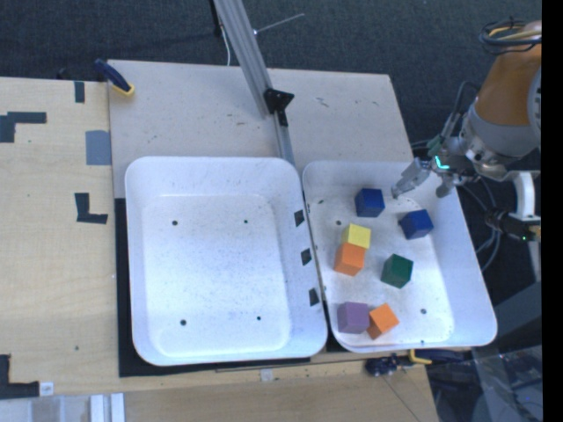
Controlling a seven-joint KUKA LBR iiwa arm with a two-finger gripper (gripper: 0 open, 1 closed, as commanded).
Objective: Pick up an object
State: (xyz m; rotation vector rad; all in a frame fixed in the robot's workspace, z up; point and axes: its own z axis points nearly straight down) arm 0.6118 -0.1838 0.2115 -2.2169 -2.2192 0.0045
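The right bin holds several small cubes. Two blue cubes lie near its far edge. A yellow cube touches an orange cube in the middle, with a green cube to their right. At the near edge a purple cube sits beside a second orange cube. My gripper hovers over the bin's far right corner, above and between the two blue cubes. It is open, with nothing between its fingers.
The left bin stands beside the right one. A slanted metal rail runs down to the gap between the bins. Cables hang off the bench's right side.
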